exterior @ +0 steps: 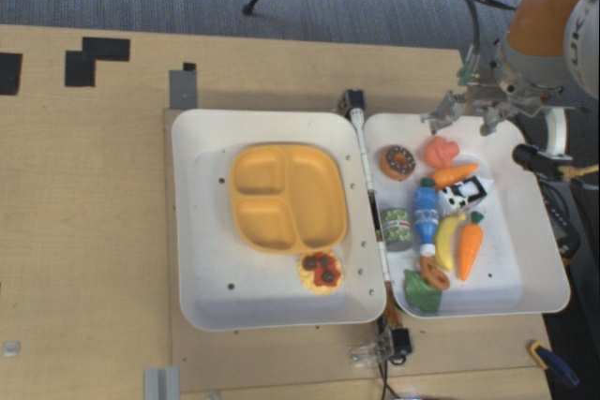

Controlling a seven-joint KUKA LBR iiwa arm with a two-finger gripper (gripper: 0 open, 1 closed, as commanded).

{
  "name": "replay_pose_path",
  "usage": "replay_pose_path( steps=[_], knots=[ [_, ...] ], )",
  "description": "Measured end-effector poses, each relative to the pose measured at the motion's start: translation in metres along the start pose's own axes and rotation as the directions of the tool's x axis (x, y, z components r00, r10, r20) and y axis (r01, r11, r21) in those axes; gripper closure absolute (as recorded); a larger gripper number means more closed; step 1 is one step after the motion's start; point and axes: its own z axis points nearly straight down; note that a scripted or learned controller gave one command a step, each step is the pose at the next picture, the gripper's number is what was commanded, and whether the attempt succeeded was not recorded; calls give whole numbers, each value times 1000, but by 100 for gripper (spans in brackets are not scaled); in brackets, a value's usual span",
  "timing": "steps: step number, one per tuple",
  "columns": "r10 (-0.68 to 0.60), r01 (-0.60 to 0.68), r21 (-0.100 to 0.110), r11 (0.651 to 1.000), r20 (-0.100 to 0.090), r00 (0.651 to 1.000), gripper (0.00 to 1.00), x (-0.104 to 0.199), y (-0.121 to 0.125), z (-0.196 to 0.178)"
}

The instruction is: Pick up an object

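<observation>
Tool: the tool [471, 111] hangs above the far edge of the right bin [539, 290]; its fingers stand apart and nothing is between them.
Nearest thing: the pink toy [441, 151] lies just below the tool and a little toward the left bin; I judge it the easiest one for you to take.
Handling: it looks small, light and made of smooth plastic, so it can slip; close across its narrow middle, not on the rounded lobes.
Close neighbours: an orange carrot [457, 173] touches it on the side away from the tool, and a donut [397, 163] lies near, further toward the left bin.
Further away: the blue bottle [427, 217], banana [447, 242] and second carrot [470, 245] lie packed together.
In the way: the bin wall under the tool leaves you little room for the outer finger.
Left bin: the yellow tray [286, 198] is well apart.
</observation>
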Motion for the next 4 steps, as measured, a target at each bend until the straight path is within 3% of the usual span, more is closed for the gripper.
replay_pose_path(
  steps=[1,2,3,4],
  knots=[
    [-290,290,-3,957,2,957,0,-30,-23,127],
    [-292,292,-8,956,4,956,100,-30,-22,115],
    [-292,292,-7,956,3,956,0,-30,-22,115],
    [-294,294,-11,956,6,956,100,-29,-20,104]
  ],
)
